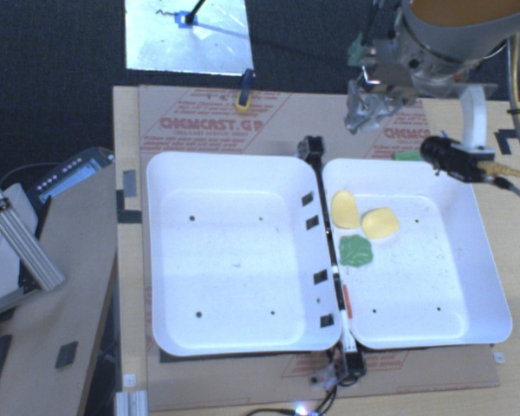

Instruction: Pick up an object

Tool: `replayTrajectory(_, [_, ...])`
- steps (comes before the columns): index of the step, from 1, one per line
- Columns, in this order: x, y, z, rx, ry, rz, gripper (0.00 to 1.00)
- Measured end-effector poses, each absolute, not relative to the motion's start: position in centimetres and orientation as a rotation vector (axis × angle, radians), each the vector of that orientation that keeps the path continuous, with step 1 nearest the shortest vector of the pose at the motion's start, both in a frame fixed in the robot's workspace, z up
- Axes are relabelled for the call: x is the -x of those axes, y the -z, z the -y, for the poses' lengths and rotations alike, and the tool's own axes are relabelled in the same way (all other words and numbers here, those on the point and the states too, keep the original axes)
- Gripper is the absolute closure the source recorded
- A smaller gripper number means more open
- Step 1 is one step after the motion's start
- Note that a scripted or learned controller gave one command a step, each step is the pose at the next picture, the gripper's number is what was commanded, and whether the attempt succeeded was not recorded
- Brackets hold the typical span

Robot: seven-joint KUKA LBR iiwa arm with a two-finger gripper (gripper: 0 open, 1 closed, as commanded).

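Hovering beyond the right bin's far rim, the gripper is carrying nothing visible; its opening is indiscernible. Three objects are lying inside, unpicked; the pickup is pending.

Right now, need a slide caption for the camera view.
Gripper hovers behind the right bin, which holds two yellow pieces and a green piece.

The grey two-finger gripper hangs above the bench beyond the right shallow white bin, where two pale yellow lumps and a green lump lie clustered.
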State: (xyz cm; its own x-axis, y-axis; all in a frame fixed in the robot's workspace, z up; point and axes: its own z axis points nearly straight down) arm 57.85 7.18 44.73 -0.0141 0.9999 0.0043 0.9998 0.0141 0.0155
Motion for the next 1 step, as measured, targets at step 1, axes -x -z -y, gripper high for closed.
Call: replayTrajectory(1, [-53.71,-28.51,-14.77,-2.215,0.013,-2.239,1.00])
